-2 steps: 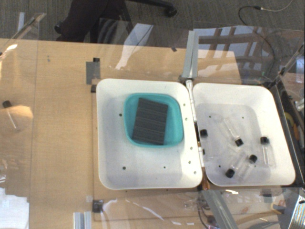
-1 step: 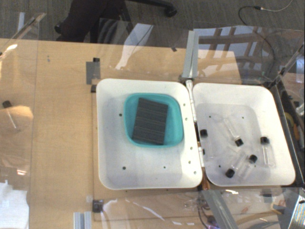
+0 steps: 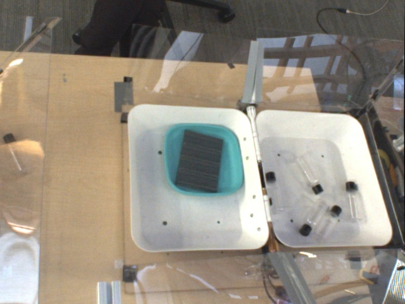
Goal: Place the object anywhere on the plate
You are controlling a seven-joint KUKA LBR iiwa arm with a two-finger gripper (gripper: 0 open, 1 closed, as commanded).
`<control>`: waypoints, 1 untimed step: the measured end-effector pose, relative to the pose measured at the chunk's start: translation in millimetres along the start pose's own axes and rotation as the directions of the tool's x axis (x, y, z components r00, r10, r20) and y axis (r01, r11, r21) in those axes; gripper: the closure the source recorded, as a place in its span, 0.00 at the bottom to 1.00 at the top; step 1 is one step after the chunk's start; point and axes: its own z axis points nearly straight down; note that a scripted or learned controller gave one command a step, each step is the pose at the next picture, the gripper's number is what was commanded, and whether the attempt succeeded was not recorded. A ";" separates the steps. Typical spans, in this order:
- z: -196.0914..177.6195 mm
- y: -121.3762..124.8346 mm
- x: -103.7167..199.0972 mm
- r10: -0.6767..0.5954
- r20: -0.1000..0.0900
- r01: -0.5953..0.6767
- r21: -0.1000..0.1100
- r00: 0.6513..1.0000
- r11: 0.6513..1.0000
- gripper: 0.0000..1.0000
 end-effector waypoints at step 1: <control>-0.4 0.2 0.2 -0.299 0.001 0.299 -0.001 0.954 0.954 0.00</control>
